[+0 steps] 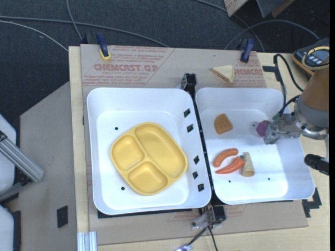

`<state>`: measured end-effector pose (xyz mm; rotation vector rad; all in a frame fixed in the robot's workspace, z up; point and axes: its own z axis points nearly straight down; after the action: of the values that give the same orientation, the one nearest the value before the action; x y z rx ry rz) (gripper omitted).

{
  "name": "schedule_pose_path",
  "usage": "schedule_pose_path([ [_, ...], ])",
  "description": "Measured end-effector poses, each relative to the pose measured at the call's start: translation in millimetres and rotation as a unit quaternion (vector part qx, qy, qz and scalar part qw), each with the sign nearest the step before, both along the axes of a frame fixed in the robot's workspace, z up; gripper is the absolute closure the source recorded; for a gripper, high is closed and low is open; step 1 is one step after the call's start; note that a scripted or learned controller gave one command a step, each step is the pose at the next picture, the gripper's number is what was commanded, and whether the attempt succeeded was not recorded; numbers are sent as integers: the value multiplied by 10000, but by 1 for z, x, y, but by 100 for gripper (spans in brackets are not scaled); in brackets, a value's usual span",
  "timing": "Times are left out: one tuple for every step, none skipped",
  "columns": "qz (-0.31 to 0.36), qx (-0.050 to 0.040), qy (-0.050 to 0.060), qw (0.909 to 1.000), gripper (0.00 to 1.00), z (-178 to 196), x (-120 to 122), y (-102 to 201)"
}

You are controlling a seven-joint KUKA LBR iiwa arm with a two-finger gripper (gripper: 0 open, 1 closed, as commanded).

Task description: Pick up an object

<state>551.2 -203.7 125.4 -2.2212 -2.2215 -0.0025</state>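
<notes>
We see two shallow white bins side by side on the counter [136, 61]. The left bin [99, 140] holds a yellow divided plate [148, 158] with three compartments, lying flat near the bin's middle. The right bin [293, 182] carries several small toy foods: a tan cracker-like piece [223, 124] toward the far left, an orange sausage [225, 156] with a red-orange chili pepper [231, 166] just beside it, and a pale cone [247, 164] touching the pepper's right end. A small purple object [261, 128] sits near the bin's right side.

The gripper [273, 133] reaches in from the right, low over the right bin, with its tip right against the purple object. We cannot tell how far apart it stands, nor whether the purple object is between its parts. A sandwich wedge [224, 73] lies on the counter beyond the right bin.
</notes>
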Motion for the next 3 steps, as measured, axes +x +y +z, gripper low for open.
schedule_pose_path([
  [1,-16,-20,10000,100,45,-4,-2],
  [10,-18,-32,10000,100,101,7,4],
  [7,-19,-32,10000,100,154,8,4],
])
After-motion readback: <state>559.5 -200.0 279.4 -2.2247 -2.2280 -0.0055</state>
